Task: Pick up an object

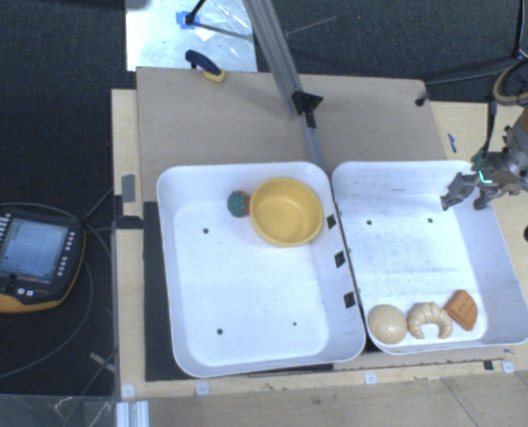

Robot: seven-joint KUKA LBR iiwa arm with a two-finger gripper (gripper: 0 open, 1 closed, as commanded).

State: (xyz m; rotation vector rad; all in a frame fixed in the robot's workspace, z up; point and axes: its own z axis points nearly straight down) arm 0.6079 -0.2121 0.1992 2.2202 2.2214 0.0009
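Hanging over the far right edge of the right bin (500, 265), the gripper (467, 192) sits at the end of the grey arm (526, 154) that comes in from the right. Two small dark fingers (452, 196) point left toward the inside of the bin, but they are too small and blurry for me to tell if they are spread or closed. Nothing is seen between them.

Three things lie in a row along the near edge of the right bin. A pale round ball (388, 324) is in the near left corner. Just beside it is a tan curved roll (430, 319), and next to that, nearer the right corner, is an orange square waffle (462, 310). All three are well apart from the gripper.

The left bin (246, 327) holds a yellow bowl (286, 212) at its far right corner. A small green and red ball (238, 204) touches the bowl's left side.

A yellow and grey handheld screen (26, 256) lies on the dark floor, left of the bench.
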